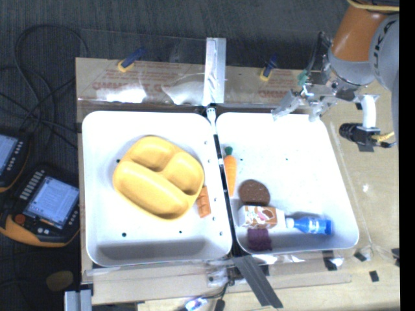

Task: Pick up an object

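Note:
In the left bin (pixel 104 238) lies a large yellow bread-shaped lump (pixel 157 175), with a small orange piece (pixel 204 201) at its right edge. The right bin (pixel 305 154) holds a carrot (pixel 229 169) along its left wall. A brown round disc (pixel 253 191), a small bottle with a blue cap (pixel 285 220) and a purple block (pixel 259 240) sit toward its near-left corner. My gripper (pixel 299 111) hangs over the far rim of the right bin. Its fingers are spread and it stands open with nothing between them, well away from all the objects.
A clear plastic sheet and two clips (pixel 131 58) lie on the bench behind the bins. A vertical divider post (pixel 215 70) stands at the back between the bins. A handheld pendant (pixel 45 203) and cables lie off to the left.

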`<state>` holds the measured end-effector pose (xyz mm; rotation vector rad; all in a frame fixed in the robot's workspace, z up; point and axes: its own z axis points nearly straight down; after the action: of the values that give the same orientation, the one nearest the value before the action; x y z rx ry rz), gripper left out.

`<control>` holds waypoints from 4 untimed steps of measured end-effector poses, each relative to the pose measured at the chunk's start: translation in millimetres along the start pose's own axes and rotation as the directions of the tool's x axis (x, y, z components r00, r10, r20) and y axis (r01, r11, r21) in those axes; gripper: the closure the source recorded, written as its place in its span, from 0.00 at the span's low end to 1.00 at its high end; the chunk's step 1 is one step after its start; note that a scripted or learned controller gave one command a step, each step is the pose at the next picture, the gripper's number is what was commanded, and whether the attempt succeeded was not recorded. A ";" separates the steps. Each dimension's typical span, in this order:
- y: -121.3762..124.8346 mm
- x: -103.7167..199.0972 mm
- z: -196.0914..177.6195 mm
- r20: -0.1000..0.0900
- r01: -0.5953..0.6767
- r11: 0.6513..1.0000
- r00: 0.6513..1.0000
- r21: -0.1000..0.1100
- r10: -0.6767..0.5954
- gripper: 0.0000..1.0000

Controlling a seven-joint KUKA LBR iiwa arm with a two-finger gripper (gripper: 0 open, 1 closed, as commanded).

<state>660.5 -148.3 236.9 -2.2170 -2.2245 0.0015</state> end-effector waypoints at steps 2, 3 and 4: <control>7.7 50.8 100.2 0.001 -0.039 0.999 0.999 0.001 0.039 0.00; -3.2 28.8 130.3 0.002 0.283 0.959 0.959 0.000 -0.283 0.00; -109.6 41.9 143.8 0.000 0.394 0.919 0.919 -0.002 -0.394 0.00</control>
<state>550.6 -106.7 93.3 -1.7244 -2.6263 -0.0018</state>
